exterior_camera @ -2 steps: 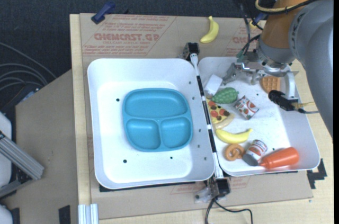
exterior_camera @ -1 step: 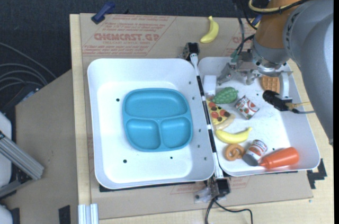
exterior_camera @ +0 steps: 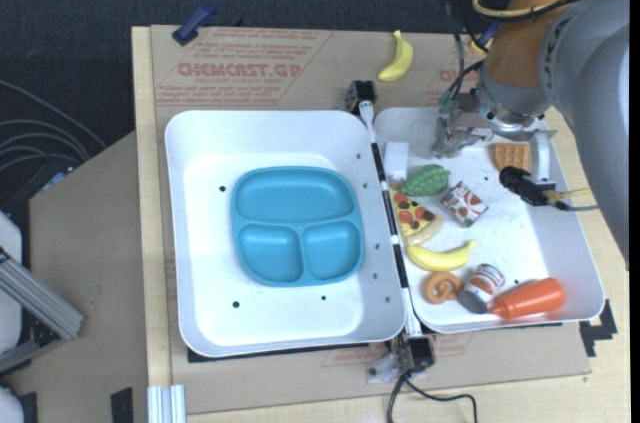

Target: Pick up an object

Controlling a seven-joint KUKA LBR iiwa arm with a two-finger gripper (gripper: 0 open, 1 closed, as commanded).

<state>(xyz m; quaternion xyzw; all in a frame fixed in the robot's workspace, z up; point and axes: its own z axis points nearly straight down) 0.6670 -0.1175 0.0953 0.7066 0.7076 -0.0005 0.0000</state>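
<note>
Nearest, at the front of the right bin (exterior_camera: 585, 271), an orange bottle (exterior_camera: 527, 298) lies on its side, its cap end touching a small red-and-white tin (exterior_camera: 484, 282); just left of the tin sits a brown pretzel (exterior_camera: 440, 288); behind these a yellow banana (exterior_camera: 440, 256) lies across the bin floor; a pizza slice (exterior_camera: 413, 216) rests farther back, close to the bin's left wall.

The left bin (exterior_camera: 190, 211) holds a blue divided plate (exterior_camera: 297, 223), lying flat near its middle.

Farther into the right bin, a red-and-white can (exterior_camera: 463, 202) lies tilted beside a green leafy piece (exterior_camera: 425, 180); a white block (exterior_camera: 397, 156) sits behind the green piece against the left wall; a waffle (exterior_camera: 510, 155) lies toward the right.

The pincer (exterior_camera: 450, 133) hangs low over the far part of the right bin, between the white block and the waffle, just behind the green piece; nothing can be seen in its grasp, and whether it is open or closed I cannot tell; the things to pick all lie on the bin floor.

Beyond the bins, on the printed brown surface (exterior_camera: 260, 71), a second banana (exterior_camera: 396, 59) lies alone; a blue clip (exterior_camera: 193, 24) sits at the surface's far left corner.
</note>
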